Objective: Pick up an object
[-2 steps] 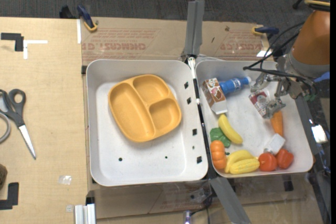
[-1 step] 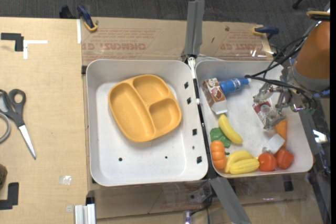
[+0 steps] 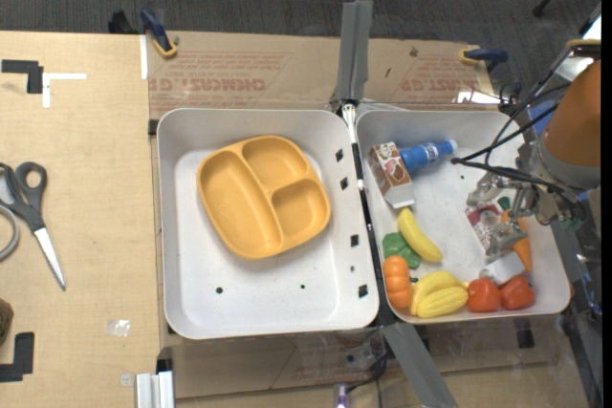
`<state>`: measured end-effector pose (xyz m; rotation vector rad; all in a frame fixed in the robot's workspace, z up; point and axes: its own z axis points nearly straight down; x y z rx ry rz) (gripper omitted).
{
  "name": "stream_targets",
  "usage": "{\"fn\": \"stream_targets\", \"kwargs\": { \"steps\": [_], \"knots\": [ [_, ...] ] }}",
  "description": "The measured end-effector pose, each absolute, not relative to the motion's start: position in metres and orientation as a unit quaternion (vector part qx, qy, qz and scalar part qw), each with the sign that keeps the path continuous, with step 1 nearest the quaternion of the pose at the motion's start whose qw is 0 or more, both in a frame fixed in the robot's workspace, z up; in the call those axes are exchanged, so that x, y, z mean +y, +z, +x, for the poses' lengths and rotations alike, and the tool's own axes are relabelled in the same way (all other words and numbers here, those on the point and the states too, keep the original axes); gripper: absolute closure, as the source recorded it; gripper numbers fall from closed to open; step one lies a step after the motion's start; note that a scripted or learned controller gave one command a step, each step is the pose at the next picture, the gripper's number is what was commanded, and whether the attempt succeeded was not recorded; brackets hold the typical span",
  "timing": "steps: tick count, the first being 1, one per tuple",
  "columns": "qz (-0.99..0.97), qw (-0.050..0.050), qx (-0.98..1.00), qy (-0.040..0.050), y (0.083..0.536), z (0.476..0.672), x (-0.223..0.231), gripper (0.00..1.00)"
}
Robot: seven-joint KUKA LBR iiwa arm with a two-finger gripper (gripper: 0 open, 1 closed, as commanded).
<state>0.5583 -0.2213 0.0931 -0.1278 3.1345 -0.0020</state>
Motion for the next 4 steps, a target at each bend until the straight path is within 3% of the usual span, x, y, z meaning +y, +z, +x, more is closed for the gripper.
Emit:
{"fn": "stream_targets", "kwargs": {
  "steps": [1,2,3,4],
  "knots": [
    [0.135,0.001,0.991,0.0003,0.092,0.571,-0.111,0.00],
    [0.143,0.003,0.990,-0.0005,0.180,0.607,-0.205,0.00],
    [0.198,0.002,0.980,-0.0002,0.093,0.566,-0.222,0.00],
    [0.225,0.001,0.974,0.0001,0.092,0.547,-0.220,0.00]
  ]
}}
